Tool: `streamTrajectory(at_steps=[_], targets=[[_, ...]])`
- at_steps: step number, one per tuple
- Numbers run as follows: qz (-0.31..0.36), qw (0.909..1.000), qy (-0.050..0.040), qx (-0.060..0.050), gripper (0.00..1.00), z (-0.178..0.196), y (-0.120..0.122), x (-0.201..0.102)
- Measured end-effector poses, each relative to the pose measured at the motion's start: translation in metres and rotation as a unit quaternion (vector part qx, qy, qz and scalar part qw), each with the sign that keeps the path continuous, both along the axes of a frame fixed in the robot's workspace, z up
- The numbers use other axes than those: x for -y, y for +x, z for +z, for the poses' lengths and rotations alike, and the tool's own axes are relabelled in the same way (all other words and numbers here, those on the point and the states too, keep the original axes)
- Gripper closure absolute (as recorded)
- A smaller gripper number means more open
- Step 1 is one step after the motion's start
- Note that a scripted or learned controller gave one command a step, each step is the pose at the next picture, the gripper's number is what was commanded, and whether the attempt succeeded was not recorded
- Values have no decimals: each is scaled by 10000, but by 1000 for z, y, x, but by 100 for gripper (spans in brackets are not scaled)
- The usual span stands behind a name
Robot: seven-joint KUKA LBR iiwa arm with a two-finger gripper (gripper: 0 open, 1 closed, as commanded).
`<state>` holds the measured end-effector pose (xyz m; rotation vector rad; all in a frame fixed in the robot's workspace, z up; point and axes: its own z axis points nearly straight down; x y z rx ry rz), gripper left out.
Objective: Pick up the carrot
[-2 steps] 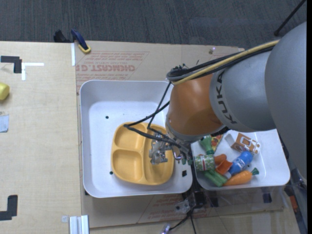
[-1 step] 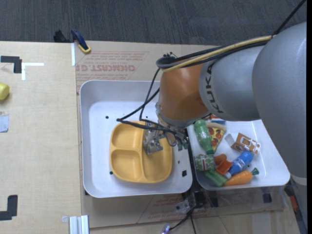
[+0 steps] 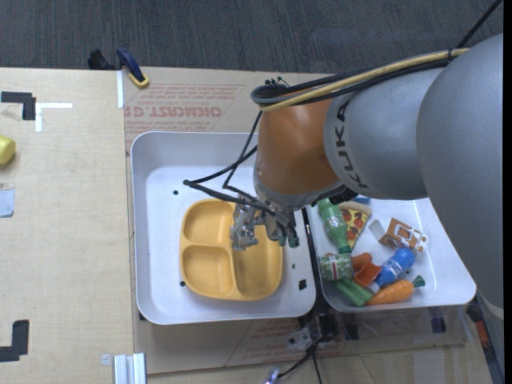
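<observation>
The carrot [image 3: 393,293], orange with a green tip pointing right, lies at the front of the right bin [image 3: 453,272], just below a blue bottle [image 3: 397,266]. My gripper [image 3: 260,232] hangs over the left bin [image 3: 154,238], above the right side of a yellow divided plate [image 3: 210,254]. Its fingers [image 3: 241,234] are spread open and hold nothing. The gripper is well to the left of the carrot, across the wall between the two bins. The arm's grey body and orange band cover the back of the right bin.
Crowded beside the carrot in the right bin are a green bottle [image 3: 334,224], a pizza slice [image 3: 355,218], a small brown carton [image 3: 402,235], a green can [image 3: 337,266] and a red-orange piece [image 3: 366,268]. A yellow object [image 3: 6,150] sits far left on the bench.
</observation>
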<state>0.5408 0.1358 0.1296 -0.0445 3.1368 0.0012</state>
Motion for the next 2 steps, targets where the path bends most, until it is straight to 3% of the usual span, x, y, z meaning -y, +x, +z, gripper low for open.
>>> streamTrajectory(at_steps=[1,2], targets=[[-1680,9858,-2,-15,100,16,-26,-13],[-3174,9483,-2,-6,100,73,0,17]])
